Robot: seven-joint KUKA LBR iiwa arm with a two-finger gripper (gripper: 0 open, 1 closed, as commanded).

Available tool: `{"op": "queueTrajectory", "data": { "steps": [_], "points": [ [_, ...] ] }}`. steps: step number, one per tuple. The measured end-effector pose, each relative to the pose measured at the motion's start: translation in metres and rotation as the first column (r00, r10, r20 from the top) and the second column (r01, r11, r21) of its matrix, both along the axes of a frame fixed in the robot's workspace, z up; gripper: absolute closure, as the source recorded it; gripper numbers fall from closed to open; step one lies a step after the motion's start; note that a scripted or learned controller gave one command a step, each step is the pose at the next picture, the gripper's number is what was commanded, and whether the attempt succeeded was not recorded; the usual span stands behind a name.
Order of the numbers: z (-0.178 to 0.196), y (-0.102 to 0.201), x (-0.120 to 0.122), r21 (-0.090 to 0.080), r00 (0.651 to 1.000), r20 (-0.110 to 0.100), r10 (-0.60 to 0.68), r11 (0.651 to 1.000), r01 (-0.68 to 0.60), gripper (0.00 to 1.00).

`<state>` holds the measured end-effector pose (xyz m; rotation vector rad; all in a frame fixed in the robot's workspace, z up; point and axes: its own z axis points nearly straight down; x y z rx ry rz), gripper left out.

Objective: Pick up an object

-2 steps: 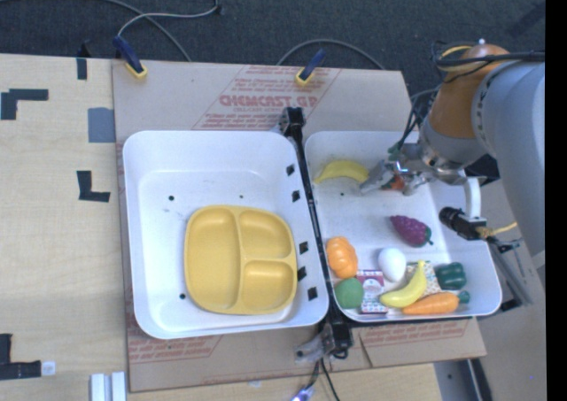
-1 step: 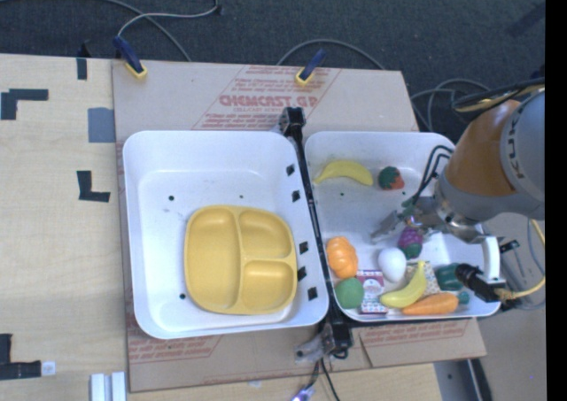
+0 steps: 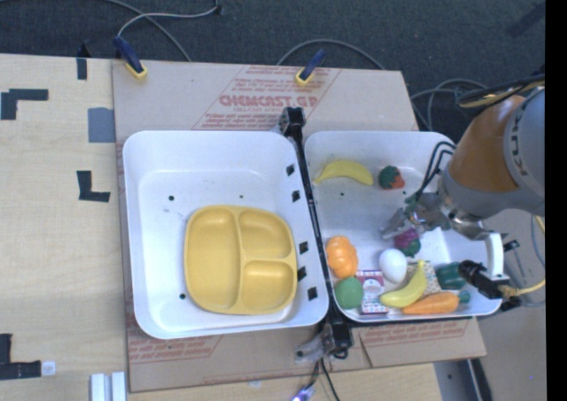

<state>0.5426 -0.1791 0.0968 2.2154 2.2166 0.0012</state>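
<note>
We sweep from the yellow tray (image 3: 239, 259) in the left bin (image 3: 142, 213) across to the pincer (image 3: 403, 224), low over a purple toy (image 3: 407, 240); its grip we cannot tell; light, stiff, slick, so take its middle

You are looking down on a dark grey carpet (image 3: 266, 1) crossed by thin cables (image 3: 177, 23). A pale wooden bench top (image 3: 53, 240) carries black tape marks (image 3: 89, 187), and a printed cardboard sheet (image 3: 257, 98) lies on it, held by two blue-and-yellow clamps (image 3: 130, 56).
</note>
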Motion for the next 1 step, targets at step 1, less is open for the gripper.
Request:
{"op": "queueTrajectory", "data": {
  "steps": [1],
  "points": [
    [-0.01,0.0234,0.1081,0.004,1.0,-0.001,0.002,1.0,-0.002,1.0]
  ]
}}
